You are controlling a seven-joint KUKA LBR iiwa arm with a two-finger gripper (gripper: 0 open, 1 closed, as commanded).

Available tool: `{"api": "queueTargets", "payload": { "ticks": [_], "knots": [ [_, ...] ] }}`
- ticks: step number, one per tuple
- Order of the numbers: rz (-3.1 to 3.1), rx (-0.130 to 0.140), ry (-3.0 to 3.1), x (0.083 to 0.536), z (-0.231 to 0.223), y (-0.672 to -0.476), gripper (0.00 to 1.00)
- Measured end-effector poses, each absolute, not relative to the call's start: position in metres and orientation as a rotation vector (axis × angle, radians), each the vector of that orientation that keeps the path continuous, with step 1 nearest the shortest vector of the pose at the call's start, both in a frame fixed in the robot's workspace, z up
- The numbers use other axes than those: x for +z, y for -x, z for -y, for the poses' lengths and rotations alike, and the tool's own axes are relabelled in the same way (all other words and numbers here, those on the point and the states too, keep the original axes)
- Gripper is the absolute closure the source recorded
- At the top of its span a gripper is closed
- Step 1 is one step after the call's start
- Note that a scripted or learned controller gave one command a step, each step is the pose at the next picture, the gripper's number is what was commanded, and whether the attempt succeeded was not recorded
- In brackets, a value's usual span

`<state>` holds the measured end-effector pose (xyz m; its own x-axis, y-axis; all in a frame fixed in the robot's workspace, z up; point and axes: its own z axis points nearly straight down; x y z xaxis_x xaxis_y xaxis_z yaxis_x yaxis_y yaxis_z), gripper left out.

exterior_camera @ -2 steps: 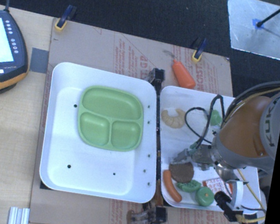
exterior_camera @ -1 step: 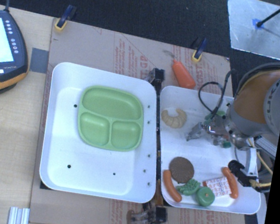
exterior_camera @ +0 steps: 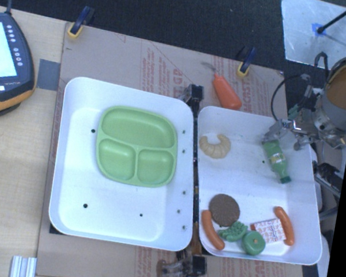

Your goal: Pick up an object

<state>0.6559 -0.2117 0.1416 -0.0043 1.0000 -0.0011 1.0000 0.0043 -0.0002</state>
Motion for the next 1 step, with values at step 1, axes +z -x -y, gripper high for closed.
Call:
{"api": "queueTargets", "payload": {
  "ticks": [1],
  "knots": [
    [-2.232, -0.005, -2.216, 0.0915, 0.2109, -0.656, 0.0]
  ]
}}
